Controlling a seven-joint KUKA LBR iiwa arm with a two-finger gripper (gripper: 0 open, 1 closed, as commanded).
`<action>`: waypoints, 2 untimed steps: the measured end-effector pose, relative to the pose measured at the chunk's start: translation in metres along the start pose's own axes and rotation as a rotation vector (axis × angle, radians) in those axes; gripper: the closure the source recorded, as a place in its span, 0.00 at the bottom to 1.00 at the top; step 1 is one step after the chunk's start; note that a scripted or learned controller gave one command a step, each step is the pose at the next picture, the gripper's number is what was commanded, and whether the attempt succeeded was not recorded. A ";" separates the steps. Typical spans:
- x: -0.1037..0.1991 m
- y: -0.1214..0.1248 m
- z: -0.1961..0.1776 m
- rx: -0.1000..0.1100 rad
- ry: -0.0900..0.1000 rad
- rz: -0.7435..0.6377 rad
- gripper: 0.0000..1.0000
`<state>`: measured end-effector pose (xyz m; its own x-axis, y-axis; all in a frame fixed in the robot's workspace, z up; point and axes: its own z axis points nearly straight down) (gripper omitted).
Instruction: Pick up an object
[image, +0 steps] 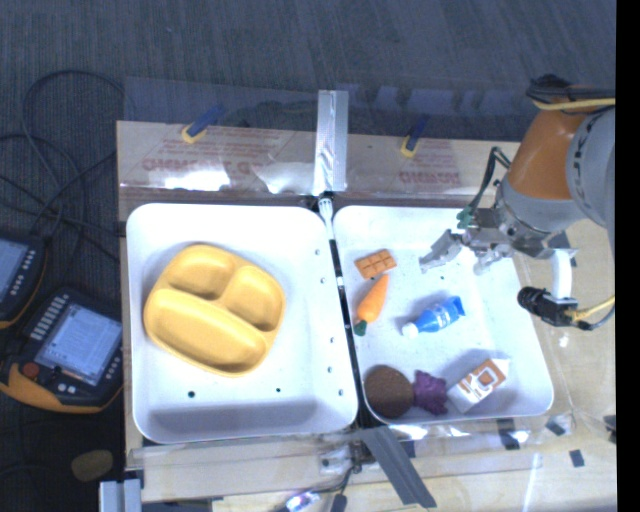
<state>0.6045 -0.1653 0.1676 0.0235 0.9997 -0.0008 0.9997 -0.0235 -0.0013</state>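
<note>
One target sits closest: the blue bottle (435, 317), below and just left of my gripper (463, 254), lying slantwise; my fingers are spread and hold nothing.

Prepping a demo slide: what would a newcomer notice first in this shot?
First the big glossy yellow moulded plastic tray, which takes up most of the left white bin. Next the grey arm with its orange band, coming in from the right with its gripper open above the right white bin. Below it lie small toys, chiefly an orange carrot and a blue plastic bottle.
</note>
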 end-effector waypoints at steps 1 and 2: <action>0.011 0.003 -0.074 0.000 -0.001 -0.403 0.00; 0.063 0.062 0.004 0.000 0.000 -0.444 0.00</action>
<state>0.6683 -0.1039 0.1634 -0.4084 0.9128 -0.0005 0.9128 0.4084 -0.0015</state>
